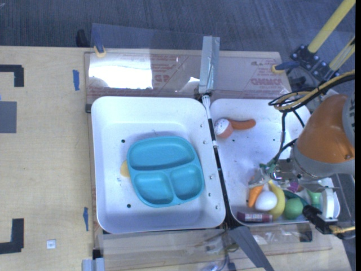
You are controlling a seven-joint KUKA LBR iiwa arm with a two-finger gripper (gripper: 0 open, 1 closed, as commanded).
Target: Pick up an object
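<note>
Toys heaped in lower right of frame, in right bin (242,151): white egg (267,201), banana (278,199), carrot (255,195), lime (293,208), dark marker (255,217) along bottom wall. Sausage (243,125) and small ball (223,128) at bin's upper left, well apart from heap. Claw (276,176) low over heap, just above banana; cannot tell its state. Left bin (107,151) holds blue tray (165,170), yellow bit (124,169) at its left edge. Tabletop (39,151) at left.

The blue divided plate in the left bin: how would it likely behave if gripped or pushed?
The blue divided plate looks like rigid moulded plastic, so probably stiff and light. Lying flat in the left bin, it would likely slide rather than tip. Its low, smooth rim may offer the fingers little purchase.
</note>
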